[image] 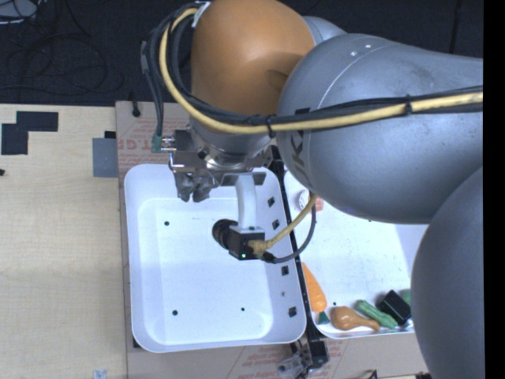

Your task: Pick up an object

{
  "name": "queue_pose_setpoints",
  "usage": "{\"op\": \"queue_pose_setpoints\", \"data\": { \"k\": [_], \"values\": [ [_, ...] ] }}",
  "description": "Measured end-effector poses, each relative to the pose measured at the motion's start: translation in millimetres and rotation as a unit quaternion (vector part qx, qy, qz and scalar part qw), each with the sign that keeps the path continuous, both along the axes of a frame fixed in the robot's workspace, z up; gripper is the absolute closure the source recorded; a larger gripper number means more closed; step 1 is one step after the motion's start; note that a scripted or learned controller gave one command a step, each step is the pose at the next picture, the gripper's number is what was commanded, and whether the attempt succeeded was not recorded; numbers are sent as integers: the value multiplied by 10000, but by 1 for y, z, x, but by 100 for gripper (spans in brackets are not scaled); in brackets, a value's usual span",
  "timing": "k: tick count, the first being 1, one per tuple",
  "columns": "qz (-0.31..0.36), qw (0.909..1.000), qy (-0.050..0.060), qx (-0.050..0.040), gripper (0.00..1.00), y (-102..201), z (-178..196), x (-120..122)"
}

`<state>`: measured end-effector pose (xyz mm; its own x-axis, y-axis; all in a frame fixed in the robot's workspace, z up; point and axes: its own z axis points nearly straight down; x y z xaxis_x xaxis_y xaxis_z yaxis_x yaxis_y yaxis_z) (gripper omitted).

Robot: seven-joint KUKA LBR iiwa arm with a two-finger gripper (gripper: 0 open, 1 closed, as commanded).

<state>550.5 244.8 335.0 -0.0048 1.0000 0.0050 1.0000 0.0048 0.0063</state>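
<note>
Grey arm with orange band (pixel 245 54) comes in from 3 o'clock and covers most of the upper right of the view. End effector (pixel 197 189) hangs over the left shallow white plastic bin (pixel 197 314), at that bin's 11 o'clock, close to the far wall. It points down toward the bin floor. Apart or together: can't tell from this angle, too dark and too small.

The pickable things are all in the right shallow white plastic bin (pixel 355 243), bunched in its 7 o'clock corner, well apart from the end effector:
- orange tapered carrot-shaped piece (pixel 315 287), lying lengthwise just beside the bin's left wall, narrow end toward 12 o'clock
- tan gourd-shaped piece (pixel 351 318) at the carrot's 5 o'clock, against the near wall
- green elongated piece (pixel 377 314) at the gourd's 3 o'clock, touching it or nearly so
- small black block (pixel 394 306) at the green piece's 2 o'clock, tilted, right at the edge of the arm's outline

From the end effector the group sits at roughly 4 o'clock, across the divide between the two bins.

Both bins rest on brown cardboard with red print (pixel 260 360), which lies on the pale wood desk (pixel 55 251). On the desk at 10 o'clock of the left bin: a flat black stepped patch (pixel 31 129) and a grey rectangular patch (pixel 102 156).
</note>
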Motion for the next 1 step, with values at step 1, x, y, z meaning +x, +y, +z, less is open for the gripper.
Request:
{"op": "queue_pose_setpoints", "data": {
  "k": [1],
  "values": [
    [-14, 10000, 5, -12, 100, -2, 80, -3]
  ]
}}
